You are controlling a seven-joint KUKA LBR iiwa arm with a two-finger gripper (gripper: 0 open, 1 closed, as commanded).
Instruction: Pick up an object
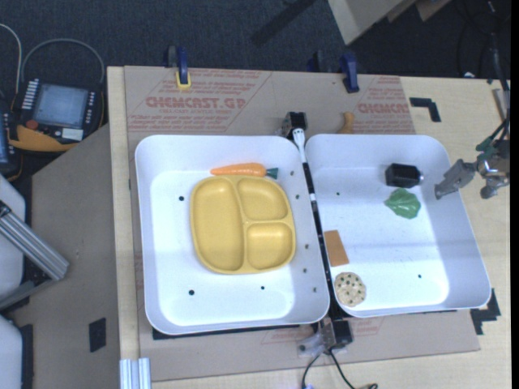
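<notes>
Camera view looks down on two shallow white bins side by side on a bench. Nearest the viewer, at the front of the right bin (454, 294), a speckled round cookie (349, 288) sits in the corner at about 7 o'clock, with a small brown card (335, 247) just beyond it against the dividing wall. Farther back, a green leafy piece (404, 204) lies at about 1 o'clock from the bin's middle, and a small black block (402, 174) sits just behind it, near but seemingly not touching. The left bin (162, 250) holds a yellow divided plate (242, 222), and an orange carrot (240, 169) lies along its far edge at 12 o'clock. The gripper (468, 179) enters at 3 o'clock, over the right bin's right rim, its fingers spread apart with nothing between them. By my judgement this is the approach step: nothing is grasped yet. The likeliest targets, the green piece and black block, lie toward 9 o'clock from the fingers, near but clearly apart. The next move calls for travelling inward over one of them, then descending and closing.
</notes>
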